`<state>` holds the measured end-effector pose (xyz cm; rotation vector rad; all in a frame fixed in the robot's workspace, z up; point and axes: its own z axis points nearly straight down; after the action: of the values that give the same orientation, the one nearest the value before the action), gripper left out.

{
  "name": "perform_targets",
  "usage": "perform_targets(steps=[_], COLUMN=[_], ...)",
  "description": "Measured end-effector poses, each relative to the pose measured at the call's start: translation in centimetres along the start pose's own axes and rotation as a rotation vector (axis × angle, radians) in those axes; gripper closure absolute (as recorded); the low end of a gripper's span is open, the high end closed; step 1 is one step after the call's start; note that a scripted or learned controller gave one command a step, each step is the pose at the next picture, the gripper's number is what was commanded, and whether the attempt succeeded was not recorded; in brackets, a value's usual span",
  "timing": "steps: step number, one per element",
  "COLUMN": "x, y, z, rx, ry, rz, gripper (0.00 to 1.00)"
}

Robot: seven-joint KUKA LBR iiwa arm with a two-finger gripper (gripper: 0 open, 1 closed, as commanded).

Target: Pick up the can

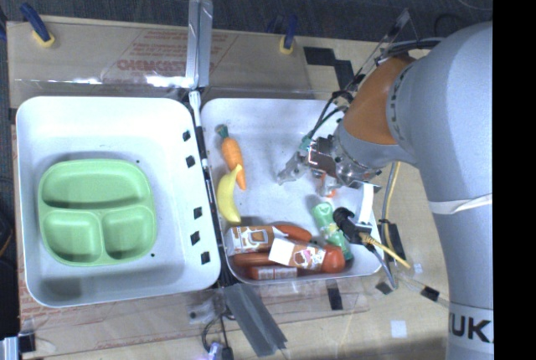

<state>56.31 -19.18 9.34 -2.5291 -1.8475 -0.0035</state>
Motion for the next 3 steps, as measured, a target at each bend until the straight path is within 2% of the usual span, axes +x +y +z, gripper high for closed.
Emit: perform_targets(steps=[1,2,3], x=[7.2,3.3,3.3], y=[-6.5,-3.2,-3.2], z=[0.4,0.2,0.2], rx=[-0.001,-0.004,-0.004], ry=[-0.007,-0.007,-0.007], rz=[-0.016,0.085,0.085], gripper=[0.00,0.00,0.00])
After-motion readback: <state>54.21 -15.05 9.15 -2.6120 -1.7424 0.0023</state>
